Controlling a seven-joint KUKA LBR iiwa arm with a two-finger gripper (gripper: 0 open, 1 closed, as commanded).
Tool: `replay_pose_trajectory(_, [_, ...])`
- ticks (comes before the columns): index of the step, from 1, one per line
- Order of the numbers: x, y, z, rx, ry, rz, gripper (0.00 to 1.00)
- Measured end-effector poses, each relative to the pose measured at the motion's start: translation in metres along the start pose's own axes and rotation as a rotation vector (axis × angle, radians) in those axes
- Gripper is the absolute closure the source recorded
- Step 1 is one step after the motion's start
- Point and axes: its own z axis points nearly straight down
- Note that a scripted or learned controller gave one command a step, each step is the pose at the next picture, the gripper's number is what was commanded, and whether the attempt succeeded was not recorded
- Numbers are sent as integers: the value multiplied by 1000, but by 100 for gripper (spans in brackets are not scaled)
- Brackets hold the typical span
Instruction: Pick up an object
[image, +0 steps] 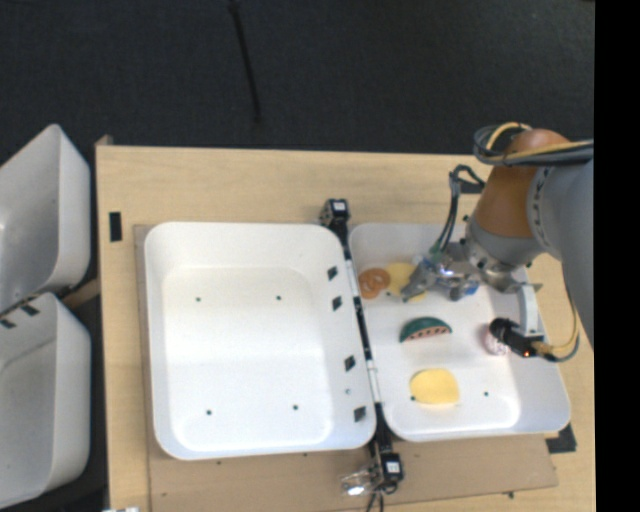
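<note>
My gripper (437, 280) hangs low over the back of the right bin (540, 400), its metal fingers just right of a pale yellow piece (400, 273) and an orange round object (374, 283). A green and red watermelon-slice shape (426, 329) lies just in front of the fingers. A yellow round object (435, 387) rests nearer the front of that bin. A small pink thing (495, 338) sits by the right wall. Nothing shows between the fingers.
The left bin (170, 300) lies beside the right one, joined by black clips along the divider (355, 330). The grey arm with its orange band (510, 195) covers the right bin's back right corner. White containers (40, 300) stand off the bench at left.
</note>
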Motion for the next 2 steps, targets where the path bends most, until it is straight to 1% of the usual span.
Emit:
replay_pose_trajectory(1, [49, 52, 3, 61, 2, 10, 0])
replay_pose_trajectory(2, [55, 53, 3, 63, -2, 16, 0])
